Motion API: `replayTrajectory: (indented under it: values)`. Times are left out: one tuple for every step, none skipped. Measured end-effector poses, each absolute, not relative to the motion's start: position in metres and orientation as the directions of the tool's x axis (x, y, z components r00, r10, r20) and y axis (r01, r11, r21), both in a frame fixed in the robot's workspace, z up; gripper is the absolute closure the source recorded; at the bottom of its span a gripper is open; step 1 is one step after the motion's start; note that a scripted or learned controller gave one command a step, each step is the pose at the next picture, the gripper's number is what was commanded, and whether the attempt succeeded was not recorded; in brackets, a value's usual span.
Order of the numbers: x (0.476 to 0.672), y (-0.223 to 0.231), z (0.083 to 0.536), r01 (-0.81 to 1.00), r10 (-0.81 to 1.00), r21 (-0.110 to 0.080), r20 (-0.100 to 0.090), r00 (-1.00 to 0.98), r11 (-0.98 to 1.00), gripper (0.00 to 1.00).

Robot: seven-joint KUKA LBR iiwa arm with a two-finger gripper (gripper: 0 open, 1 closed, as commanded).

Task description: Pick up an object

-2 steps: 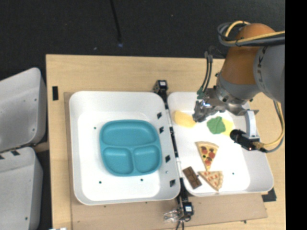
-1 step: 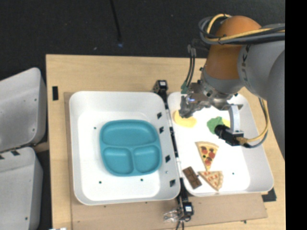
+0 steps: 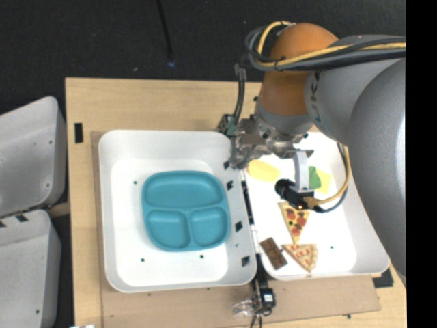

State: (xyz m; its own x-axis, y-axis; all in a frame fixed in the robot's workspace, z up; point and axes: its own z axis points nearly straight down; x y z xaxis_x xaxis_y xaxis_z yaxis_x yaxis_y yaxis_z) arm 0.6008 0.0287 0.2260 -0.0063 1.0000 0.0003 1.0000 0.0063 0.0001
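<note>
Grey arm with orange band (image 3: pixel 300 67) reaches over the right white bin (image 3: pixel 355 251) on the wooden counter (image 3: pixel 82 101), its jaws (image 3: pixel 273 157) low above a pale yellow toy food piece (image 3: pixel 262 170); whether they are open or closed cannot be told. Nearby lie two pizza slices (image 3: pixel 295 221), a brown chocolate bar (image 3: pixel 274 253) and a green piece (image 3: pixel 314 178). A teal divided plate (image 3: pixel 184 209) sits in the left bin (image 3: pixel 116 183).

arm (image 3: pixel 372 108): grey, smooth, broad rounded casing
band (image 3: pixel 293 74): orange, bulbous, above the wrist
cables (image 3: pixel 321 50): yellow and black, looped over the orange band, running along the grey casing
wrist (image 3: pixel 270 135): grey metal, small fittings, dark parts
lower cable (image 3: pixel 334 197): yellow-black loop near a black part
</note>
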Motion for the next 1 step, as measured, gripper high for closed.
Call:
replayTrajectory:
  values:
    - [0.6083, 0.0823, 0.2201, 1.0, 1.0, 0.001, 0.0, -0.006, 0.006, 1.0]
